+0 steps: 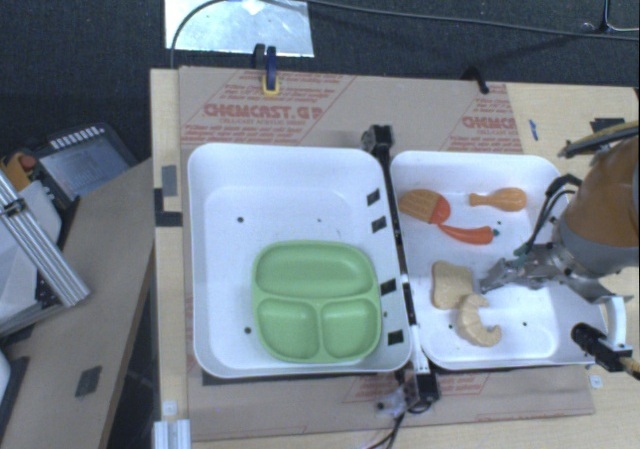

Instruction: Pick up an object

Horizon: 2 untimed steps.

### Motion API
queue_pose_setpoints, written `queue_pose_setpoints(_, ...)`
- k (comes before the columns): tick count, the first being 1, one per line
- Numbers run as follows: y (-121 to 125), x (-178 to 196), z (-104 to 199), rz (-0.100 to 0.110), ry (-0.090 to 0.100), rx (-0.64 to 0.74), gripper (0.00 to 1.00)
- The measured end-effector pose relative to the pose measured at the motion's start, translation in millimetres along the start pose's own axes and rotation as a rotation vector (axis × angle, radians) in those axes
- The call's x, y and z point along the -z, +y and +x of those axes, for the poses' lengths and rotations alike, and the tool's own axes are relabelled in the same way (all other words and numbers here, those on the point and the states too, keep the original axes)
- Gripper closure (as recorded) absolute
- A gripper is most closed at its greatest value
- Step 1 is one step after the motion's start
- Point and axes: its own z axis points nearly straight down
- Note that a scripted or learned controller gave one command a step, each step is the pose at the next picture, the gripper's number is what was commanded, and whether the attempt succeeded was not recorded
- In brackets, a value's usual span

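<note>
The right bin (540, 173) holds several toy foods. At the back lie an orange wedge (425, 205) and an orange drumstick (497, 199), with a red chili (468, 233) just in front of them. A beige bread slice (450, 284) lies at the bin's front left, and a tan croissant (478, 321) lies just in front of it. My gripper (492, 279) reaches in from the right and hangs low over the bin. Its tip is right beside the bread slice's right edge, just above the croissant. Nothing is visibly held.
The left bin (220, 237) holds a green divided plate (316, 299). A black divider with clips (392, 237) runs between the two bins. The arm's orange-banded wrist (608, 212) covers the right bin's right side. A cable crosses the floor at the back.
</note>
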Motion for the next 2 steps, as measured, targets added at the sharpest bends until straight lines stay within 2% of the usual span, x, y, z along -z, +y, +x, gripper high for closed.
queue_pose_setpoints(1,1.2,11.8,-0.5,-0.004,-0.002,0.001,1.00)
queue_pose_setpoints(2,1.3,55.1,0.9,-0.006,-0.002,0.002,1.00)
